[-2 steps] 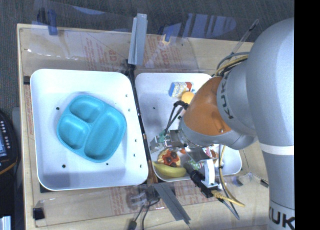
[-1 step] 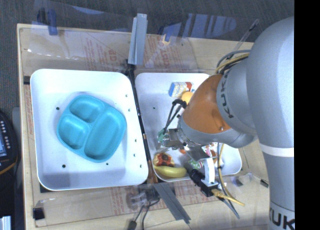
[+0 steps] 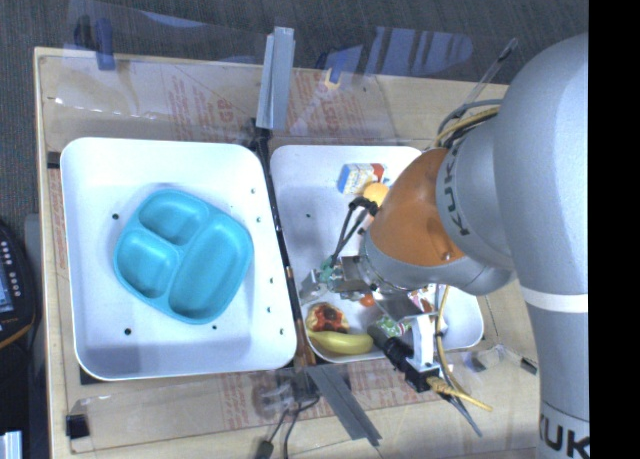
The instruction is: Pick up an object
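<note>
The grey arm with its orange band [image 3: 415, 222] reaches down into the right bin [image 3: 300, 197]. Its gripper [image 3: 350, 292] sits low at the bin's front, just above a yellow banana [image 3: 345, 344] and a red and yellow fruit-like piece [image 3: 325, 319]. The wrist hides the fingertips. A small white, blue and red carton [image 3: 358, 177] and a yellow round object [image 3: 375, 192] lie at the bin's back, beside the orange band.
The left bin [image 3: 90, 327] holds a blue three-compartment plate [image 3: 183, 254]. A divider rail [image 3: 280, 247] runs between the bins. Cables and a black part [image 3: 405, 359] hang off the wrist near the right bin's front edge.
</note>
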Motion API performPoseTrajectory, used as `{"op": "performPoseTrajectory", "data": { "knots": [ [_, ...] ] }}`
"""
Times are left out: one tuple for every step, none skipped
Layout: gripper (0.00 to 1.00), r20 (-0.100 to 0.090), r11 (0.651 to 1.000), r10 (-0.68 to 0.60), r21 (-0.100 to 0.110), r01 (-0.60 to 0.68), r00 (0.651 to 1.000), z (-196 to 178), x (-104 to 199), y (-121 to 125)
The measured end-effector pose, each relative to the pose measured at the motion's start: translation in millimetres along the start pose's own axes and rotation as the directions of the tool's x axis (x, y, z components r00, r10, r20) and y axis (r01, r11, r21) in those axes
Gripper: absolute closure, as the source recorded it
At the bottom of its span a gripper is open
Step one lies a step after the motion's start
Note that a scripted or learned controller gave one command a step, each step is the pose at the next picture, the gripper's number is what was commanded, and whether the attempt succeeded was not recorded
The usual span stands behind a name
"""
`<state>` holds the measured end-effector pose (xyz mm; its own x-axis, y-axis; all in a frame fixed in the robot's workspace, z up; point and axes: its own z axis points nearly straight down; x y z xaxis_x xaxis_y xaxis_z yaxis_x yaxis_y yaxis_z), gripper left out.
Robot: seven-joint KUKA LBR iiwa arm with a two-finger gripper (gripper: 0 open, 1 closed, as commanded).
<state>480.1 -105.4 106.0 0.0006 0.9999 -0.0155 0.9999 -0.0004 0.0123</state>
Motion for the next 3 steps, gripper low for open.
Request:
{"op": "performPoseTrajectory", "data": {
  "knots": [
    [0.00, 0.003, 1.000, 0.006, -0.003, -0.006, 1.000, 9, -1, -1],
    [0.00, 0.000, 1.000, 0.006, 0.004, -0.006, 1.000, 13, 1, 70],
    [0.00, 0.001, 1.000, 0.005, 0.008, -0.005, 1.000, 13, 3, 118]
  ]
}}
